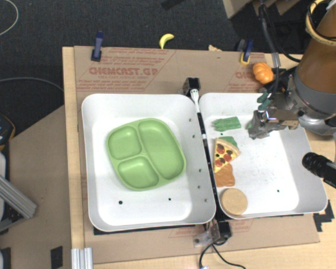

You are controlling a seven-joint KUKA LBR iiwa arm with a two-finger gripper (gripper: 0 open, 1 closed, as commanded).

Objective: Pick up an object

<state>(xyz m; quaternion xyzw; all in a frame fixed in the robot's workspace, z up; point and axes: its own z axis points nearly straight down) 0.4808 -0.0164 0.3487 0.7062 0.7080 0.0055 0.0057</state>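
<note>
Where legible (brown board (129, 72)): "CHEMCAST"

Gripper (260, 129) low, fingers apparently empty.

Grey arm (319, 102) w/ orange band (323, 43)

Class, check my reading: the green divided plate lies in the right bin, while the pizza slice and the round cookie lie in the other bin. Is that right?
Not quite. The camera view shows the green divided plate in the left bin, not the right. The pizza slice and round cookie do lie in the other bin.
</note>
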